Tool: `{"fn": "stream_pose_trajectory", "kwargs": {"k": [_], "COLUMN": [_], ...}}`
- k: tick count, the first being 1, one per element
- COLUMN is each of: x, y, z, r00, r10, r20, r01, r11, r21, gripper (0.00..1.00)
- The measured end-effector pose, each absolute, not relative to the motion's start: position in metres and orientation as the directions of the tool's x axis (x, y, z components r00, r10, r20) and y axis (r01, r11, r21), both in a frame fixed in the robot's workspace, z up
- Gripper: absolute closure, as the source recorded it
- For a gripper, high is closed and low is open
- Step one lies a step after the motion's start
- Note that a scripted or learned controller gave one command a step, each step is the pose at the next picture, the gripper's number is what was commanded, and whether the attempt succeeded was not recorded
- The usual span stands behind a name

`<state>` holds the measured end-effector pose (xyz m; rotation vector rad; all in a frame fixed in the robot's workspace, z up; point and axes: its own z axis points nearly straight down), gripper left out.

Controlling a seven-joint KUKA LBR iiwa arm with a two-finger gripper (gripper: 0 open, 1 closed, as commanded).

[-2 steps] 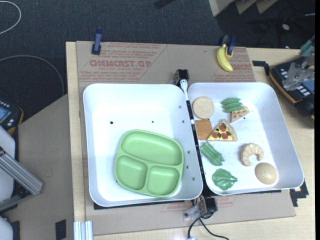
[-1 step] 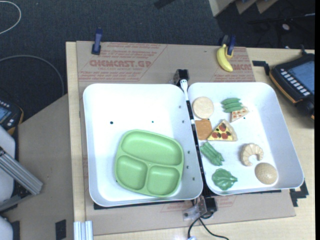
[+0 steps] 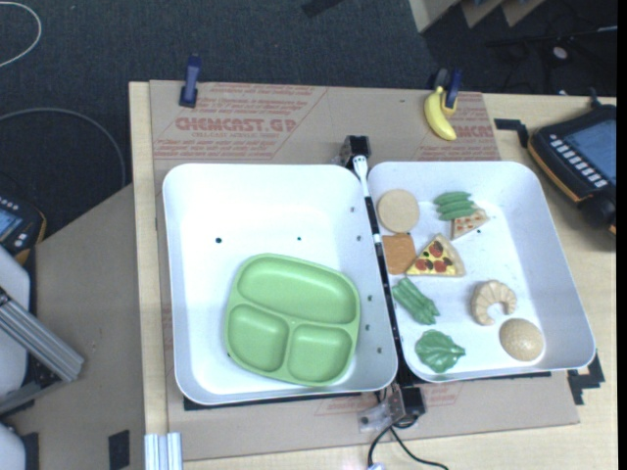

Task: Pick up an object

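Two shallow white plastic bins are set side by side on a cardboard-covered bench (image 3: 294, 116). In the left bin (image 3: 196, 223) a pale green three-compartment plastic tray (image 3: 292, 317) lies flat toward the near side. The candidates for picking are gathered in the right bin (image 3: 549, 253): a round tan cracker-like disc (image 3: 398, 210), a square orange-brown toast piece (image 3: 398, 253) just below it, a large pizza slice with red dots (image 3: 437, 259) touching or nearly touching the toast, a smaller pizza slice (image 3: 469, 224), a green pea pod (image 3: 453, 203), a darker green pod (image 3: 416, 301), a leafy green piece (image 3: 437, 350), a cream croissant (image 3: 492, 301) and a round tan bread roll (image 3: 520, 339). A yellow toy banana (image 3: 440, 116) rests on the bench beyond the bins. All of these are judged to be light, stiff toy foods with smooth and probably slippery surfaces; nothing looks fragile. The flat pieces are judged hard to grasp, since little edge is offered above the floor. The bread roll and croissant stand taller and lie apart from their neighbours, so a pinch across the roll's middle, or across the croissant's thick centre, is considered the most promising hold. As for the gripper, whether it is spread or pressed together cannot be told.
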<state>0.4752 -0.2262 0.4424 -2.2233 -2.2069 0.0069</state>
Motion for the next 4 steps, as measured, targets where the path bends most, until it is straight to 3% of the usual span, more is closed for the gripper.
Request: {"fn": "stream_pose_trajectory", "kwargs": {"k": [1, 2, 4], "x": [0.546, 0.51, 0.513], "y": [-0.222, -0.223, -0.223], "z": [0.189, 0.08, 0.105], "r00": [-0.002, 0.002, 0.002], "r10": [1.0, 1.0, 1.0], "r20": [0.004, 0.004, 0.0], "r01": [1.0, 1.0, 1.0], "r11": [0.002, -0.002, -0.002], "r21": [-0.009, -0.006, 0.004], "gripper": [1.0, 1.0, 1.0]}}
